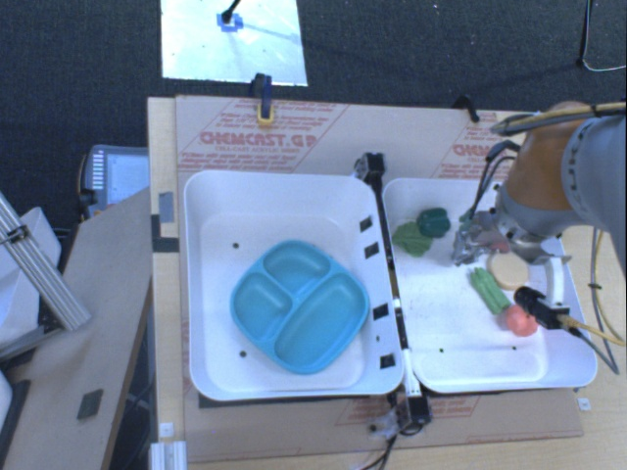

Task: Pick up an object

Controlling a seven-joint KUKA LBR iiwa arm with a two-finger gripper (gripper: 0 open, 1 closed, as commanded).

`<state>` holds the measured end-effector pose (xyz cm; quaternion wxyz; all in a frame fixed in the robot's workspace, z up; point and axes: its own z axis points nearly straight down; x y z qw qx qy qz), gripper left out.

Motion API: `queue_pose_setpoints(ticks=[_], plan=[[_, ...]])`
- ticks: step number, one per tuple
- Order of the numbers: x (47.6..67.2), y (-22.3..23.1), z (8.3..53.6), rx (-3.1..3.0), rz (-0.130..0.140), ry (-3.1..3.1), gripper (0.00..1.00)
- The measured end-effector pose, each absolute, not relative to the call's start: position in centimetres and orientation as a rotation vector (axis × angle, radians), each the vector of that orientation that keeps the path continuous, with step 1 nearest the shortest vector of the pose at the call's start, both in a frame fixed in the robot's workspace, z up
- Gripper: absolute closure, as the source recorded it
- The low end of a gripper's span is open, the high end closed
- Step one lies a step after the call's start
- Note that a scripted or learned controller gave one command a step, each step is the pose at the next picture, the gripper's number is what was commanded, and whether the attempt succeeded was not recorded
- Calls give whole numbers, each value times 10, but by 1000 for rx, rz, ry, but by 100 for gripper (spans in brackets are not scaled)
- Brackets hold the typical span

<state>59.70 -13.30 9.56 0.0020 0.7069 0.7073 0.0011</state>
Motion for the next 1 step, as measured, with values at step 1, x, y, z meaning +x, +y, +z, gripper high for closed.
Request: queue_pose_setpoints(ticks=[1], plan=[[607,-134,158,2211,7,2221,100]])
